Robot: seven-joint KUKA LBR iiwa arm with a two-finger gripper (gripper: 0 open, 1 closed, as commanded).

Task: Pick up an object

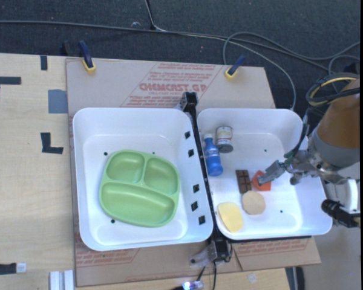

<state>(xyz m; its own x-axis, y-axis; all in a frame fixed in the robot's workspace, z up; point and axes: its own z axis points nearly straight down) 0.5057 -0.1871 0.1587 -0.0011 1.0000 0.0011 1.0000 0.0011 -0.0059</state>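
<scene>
Sitting at the right bin's (290, 122) six o'clock are a yellow block (230, 216) and tan disc (253, 202); farther, the gripper (267, 177) (finger state: cannot tell) touches an orange block (264, 182). At twelve o'clock, a can (224, 138).

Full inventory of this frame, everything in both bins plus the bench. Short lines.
White bins: 2, side by side on the bench.
Divided plate: 1, green, left bin.
Small bottle: 1, blue, right bin, near the divider.
Small can: 1, silver, right bin, beside the bottle.
Brown bar: 1, right bin, centre.
Red-orange block: 1, right bin, at the pincer tip.
Tan round object: 1, right bin, front.
Yellow object: 1, right bin, front.
Clamps: 2, blue and yellow, on the cardboard's back edge.
Pincer: 1, grey, over the right bin.
</scene>
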